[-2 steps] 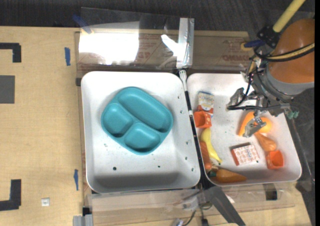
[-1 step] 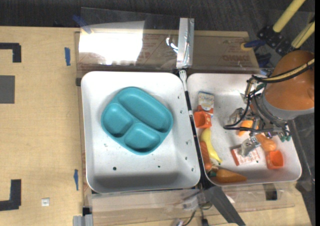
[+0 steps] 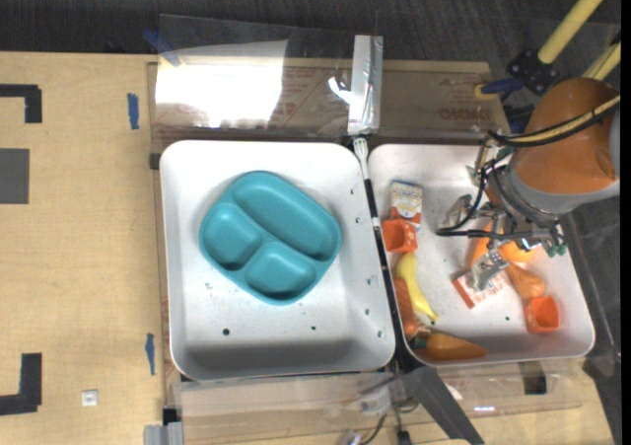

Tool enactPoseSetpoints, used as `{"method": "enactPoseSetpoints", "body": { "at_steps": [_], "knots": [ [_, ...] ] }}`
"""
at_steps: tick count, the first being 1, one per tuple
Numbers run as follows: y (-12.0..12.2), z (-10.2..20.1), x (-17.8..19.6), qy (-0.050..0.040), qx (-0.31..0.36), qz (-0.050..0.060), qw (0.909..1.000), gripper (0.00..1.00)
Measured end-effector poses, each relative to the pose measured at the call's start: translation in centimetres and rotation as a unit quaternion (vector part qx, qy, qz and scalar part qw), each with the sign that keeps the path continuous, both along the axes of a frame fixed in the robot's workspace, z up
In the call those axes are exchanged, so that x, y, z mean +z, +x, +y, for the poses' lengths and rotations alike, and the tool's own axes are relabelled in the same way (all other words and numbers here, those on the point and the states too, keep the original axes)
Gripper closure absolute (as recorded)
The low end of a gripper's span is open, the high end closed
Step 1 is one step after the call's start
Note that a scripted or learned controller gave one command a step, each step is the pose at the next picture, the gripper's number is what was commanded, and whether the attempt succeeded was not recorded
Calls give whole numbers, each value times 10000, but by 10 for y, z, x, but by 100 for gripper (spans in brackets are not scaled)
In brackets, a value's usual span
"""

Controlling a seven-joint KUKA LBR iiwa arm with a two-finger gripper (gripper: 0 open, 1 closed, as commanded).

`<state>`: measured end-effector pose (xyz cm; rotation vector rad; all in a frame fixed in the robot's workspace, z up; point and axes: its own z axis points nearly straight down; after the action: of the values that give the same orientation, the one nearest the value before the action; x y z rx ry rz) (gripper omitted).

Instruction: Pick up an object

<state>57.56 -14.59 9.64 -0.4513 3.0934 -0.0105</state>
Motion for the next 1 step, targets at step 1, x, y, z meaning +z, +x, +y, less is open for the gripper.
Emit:
{"method": "enactPoseSetpoints", "body": {
  "at_steps": [1],
  "knots": [
    [3, 0, 13, -7, -2, -54, 10000, 100]
  ]
}}
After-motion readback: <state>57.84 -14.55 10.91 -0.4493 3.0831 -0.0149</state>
